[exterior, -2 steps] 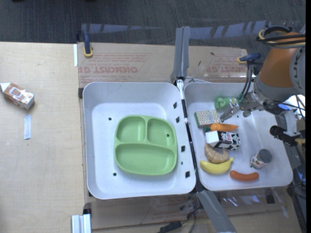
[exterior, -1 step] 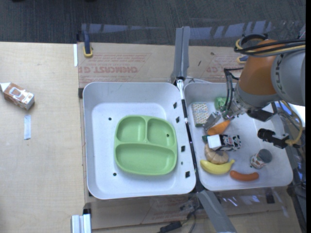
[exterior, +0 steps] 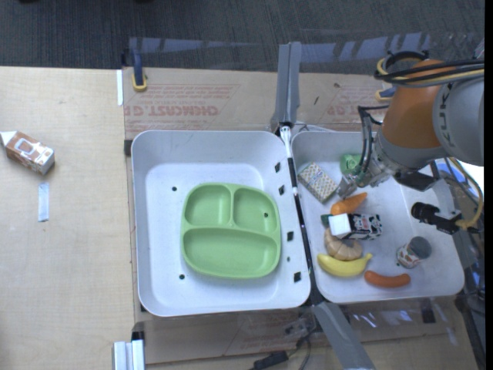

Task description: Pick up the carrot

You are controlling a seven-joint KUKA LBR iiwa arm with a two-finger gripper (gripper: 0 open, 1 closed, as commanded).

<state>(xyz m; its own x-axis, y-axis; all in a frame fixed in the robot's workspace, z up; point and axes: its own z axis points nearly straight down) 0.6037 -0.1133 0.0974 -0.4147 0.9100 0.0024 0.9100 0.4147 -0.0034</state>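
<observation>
The gripper (exterior: 353, 185) hovers just above the carrot (exterior: 349, 204) — whether it grips I cannot tell. The carrot lies in the right bin (exterior: 439, 284), just above the toy car (exterior: 356, 223) — apparently not yet lifted.

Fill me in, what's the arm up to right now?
The arm's gripper is down in the right bin, right at the upper end of the carrot. The carrot lies on the bin floor among a banana, a sausage and other small items. I can't tell whether it's gripped. The left bin holds a green divided plate.
</observation>
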